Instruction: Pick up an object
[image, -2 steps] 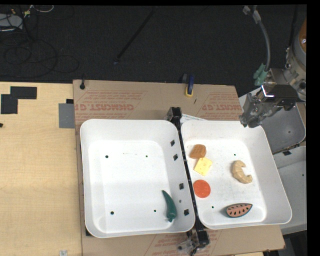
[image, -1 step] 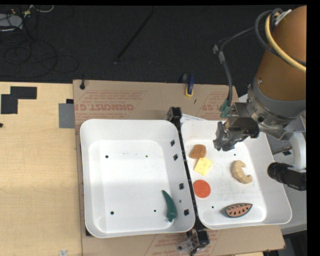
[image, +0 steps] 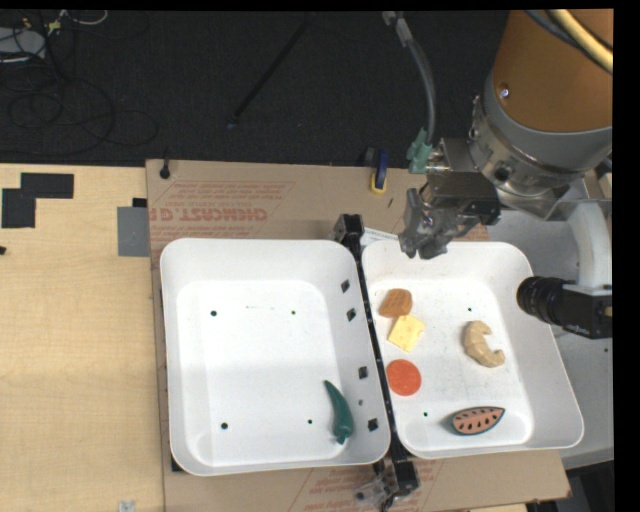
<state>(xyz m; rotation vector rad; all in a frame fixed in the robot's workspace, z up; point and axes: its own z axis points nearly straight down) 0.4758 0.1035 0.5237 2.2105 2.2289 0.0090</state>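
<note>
My gripper (image: 424, 243) hangs over the back edge of the right bin (image: 545, 395), well above its contents, with nothing between its fingers. In that bin lie a brown bread-like piece (image: 396, 302), a yellow cheese wedge (image: 406, 333), a red-orange disc (image: 404, 378), a tan curved croissant-like piece (image: 482, 344) and a watermelon slice (image: 476, 420). The brown piece lies just in front of the gripper. A dark green pepper-shaped object (image: 338, 409) rests in the near right corner of the left bin (image: 190, 350).
A black divider with clips (image: 364, 330) runs between the two bins. A black cylindrical fixture (image: 556, 303) juts in at the right bin's right rim. Brown cardboard (image: 250, 200) lies under both bins. A blue and yellow clamp (image: 379, 172) stands behind them.
</note>
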